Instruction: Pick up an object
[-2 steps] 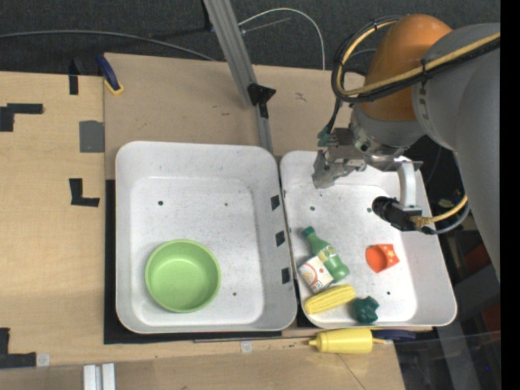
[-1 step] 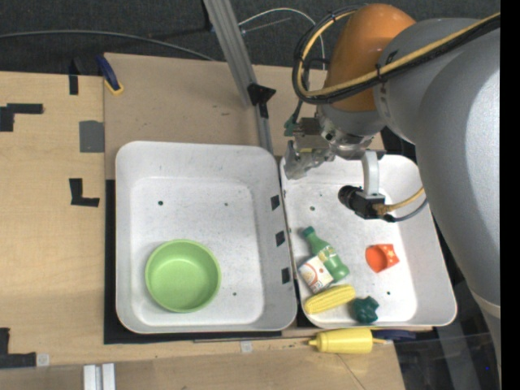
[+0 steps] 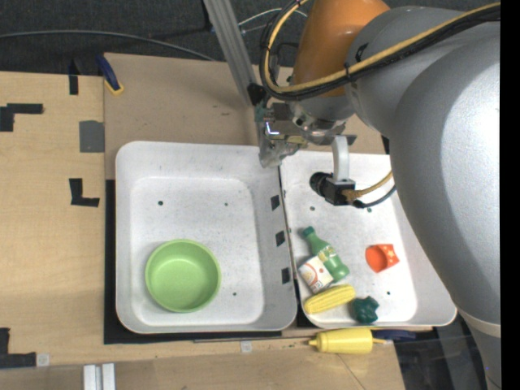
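Note:
My gripper (image 3: 273, 148) hangs over the back end of the ridge between the two white bins, under the grey arm with its orange band. I see nothing in it. The right bin (image 3: 422, 299) holds a green bottle (image 3: 322, 253), a small white and red can (image 3: 314, 275), a yellow corn cob (image 3: 328, 300), a dark green piece (image 3: 365, 309) and an orange-red piece (image 3: 382, 257), all grouped toward the front, well below the gripper. In the left bin (image 3: 162, 169) a light green bowl (image 3: 183, 275) sits at the front.
A yellow squeeze bottle (image 3: 345, 341) lies on the bench just outside the right bin's front rim. A black fitting with a yellow cable (image 3: 331, 188) hangs from the wrist over the right bin's back part. The big grey arm covers the view's right side.

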### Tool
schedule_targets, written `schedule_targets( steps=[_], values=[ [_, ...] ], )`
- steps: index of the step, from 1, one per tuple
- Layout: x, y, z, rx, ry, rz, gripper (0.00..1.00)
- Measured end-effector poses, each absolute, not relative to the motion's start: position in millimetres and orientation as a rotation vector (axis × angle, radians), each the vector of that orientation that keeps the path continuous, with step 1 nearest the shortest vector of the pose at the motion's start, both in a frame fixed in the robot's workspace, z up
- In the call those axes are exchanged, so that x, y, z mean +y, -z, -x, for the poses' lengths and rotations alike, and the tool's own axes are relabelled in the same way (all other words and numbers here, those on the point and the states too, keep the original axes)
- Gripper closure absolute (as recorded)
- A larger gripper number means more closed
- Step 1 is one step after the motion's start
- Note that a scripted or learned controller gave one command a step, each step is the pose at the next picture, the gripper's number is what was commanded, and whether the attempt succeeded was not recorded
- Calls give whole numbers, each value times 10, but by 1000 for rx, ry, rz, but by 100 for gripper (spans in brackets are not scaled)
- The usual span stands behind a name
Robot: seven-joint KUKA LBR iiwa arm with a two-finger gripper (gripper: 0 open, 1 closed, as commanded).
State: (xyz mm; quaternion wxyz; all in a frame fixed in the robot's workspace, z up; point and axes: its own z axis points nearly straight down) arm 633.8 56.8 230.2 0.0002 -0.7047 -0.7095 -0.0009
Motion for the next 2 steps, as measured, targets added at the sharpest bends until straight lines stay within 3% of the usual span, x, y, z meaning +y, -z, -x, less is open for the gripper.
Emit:
schedule_targets(
  steps=[1, 2],
  values=[
    [1005, -2181, -6611, -2227, -1, 2215, 100],
    [976, -2190, -6607, -2224, -4, 2219, 0]
  ],
)
